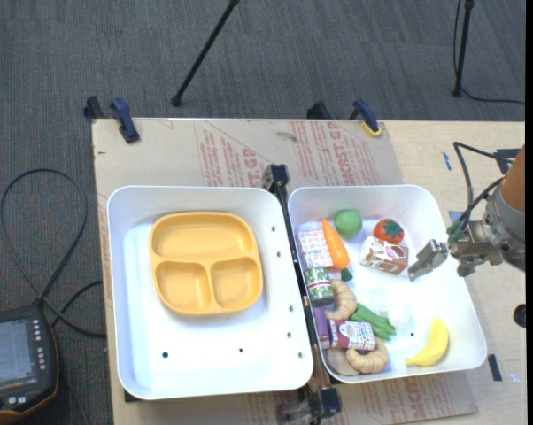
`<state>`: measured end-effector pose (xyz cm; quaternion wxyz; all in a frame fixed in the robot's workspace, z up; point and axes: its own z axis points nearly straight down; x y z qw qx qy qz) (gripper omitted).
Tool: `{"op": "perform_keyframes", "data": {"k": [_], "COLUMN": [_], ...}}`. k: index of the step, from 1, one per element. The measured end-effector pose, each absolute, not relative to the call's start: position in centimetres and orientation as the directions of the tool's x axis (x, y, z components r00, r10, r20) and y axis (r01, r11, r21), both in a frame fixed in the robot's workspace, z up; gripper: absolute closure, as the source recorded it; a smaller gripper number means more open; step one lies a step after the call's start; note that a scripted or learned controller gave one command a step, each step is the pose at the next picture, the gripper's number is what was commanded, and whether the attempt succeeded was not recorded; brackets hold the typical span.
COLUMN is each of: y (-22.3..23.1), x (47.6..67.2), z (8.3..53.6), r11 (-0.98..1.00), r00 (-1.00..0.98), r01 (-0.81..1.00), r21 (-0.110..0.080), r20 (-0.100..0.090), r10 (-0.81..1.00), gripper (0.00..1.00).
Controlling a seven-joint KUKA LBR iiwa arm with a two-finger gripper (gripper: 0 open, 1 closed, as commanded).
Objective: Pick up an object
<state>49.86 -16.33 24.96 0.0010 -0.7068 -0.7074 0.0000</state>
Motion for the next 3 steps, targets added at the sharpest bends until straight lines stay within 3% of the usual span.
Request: {"op": "perform_keyframes", "data": {"k": [1, 2, 3], "y": [-11.1, -10.9, -8.7], "x": [62.3, 63.2, 59.5], "z": [20.2, 8.6, 8.7], "r11": [0.002, 0.002, -0.001], "r00": [-0.002, -0.002, 0.001], "r01": [1.0, 1.0, 1.0], "r21": [-0.001, -0.005, -0.003], "r20": [0.001, 0.001, 0.002], "r10": [1.0, 1.0, 1.0], "gripper": [0.0, 0.0, 0.0]}}
